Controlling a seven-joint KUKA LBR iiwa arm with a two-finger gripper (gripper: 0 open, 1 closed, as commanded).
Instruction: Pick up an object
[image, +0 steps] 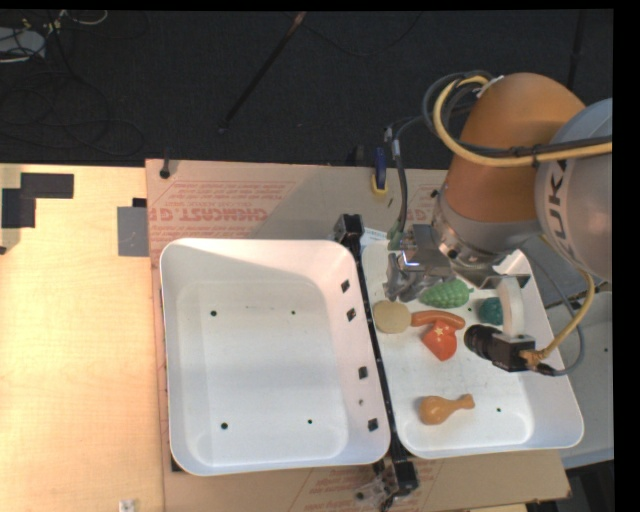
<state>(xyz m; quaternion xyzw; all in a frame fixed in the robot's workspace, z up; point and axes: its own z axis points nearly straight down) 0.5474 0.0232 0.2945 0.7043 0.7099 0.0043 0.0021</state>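
Orange and grey, the arm (520, 150) leans over the right bin (545, 420), and its gripper (405, 272) hangs low near that bin's upper left corner; whether it is spread or pressed together, I cannot tell. No object visibly sits between its tips. The candidates crowd close: a bumpy green piece (445, 295), a tan disc (391, 317), a red pepper-like toy (440, 338). A descent here could nudge neighbours or strike the bin wall. The tan gourd-shaped toy (444, 408) lies well apart.
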